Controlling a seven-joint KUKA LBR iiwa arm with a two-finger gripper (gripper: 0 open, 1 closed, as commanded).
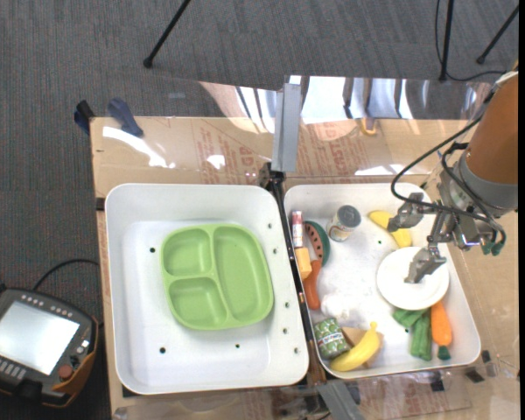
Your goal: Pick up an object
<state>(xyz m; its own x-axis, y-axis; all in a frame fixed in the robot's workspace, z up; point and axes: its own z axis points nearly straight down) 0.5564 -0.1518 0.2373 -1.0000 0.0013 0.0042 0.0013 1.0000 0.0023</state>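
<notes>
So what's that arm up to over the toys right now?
Gripper over white plate in right bin, nothing gripped. Carrot, banana untouched. Green tray alone in left bin.

Gripper [426, 262] hangs over a white plate [404, 289] in the right bin [469, 322] — green tray [217, 276] lies left.

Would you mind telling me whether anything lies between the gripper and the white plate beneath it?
Nothing visible does: the gripper hangs directly over the white plate, whose top is bare. The carrot and yellow banana lie beside its rim.
</notes>
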